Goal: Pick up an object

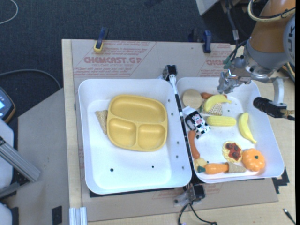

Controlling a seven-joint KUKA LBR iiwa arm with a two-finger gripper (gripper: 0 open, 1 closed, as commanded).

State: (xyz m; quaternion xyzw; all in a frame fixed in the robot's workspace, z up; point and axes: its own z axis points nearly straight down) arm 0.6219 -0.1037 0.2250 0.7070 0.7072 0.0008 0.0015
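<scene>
My gripper (226,87) hangs over the back of the right bin (272,146), just above and right of a curved yellow banana piece (215,100). Its fingers are small and dark against the bin, and nothing shows between them. In that bin lie a tan round bun (191,97), a waffle-like wedge (215,109), a corn cob (221,121), a second banana (245,127), a black-and-white cow toy (198,123), a hot dog (193,144), a pizza slice (233,150), a small orange pumpkin (254,159) and a carrot (216,168).
The left bin (93,168) holds a yellow divided plate (137,122) lying over a tan wedge (101,119). The bins meet along a ridge with a black clip (169,71) at the back. Clamps hold the cardboard base at its far edge.
</scene>
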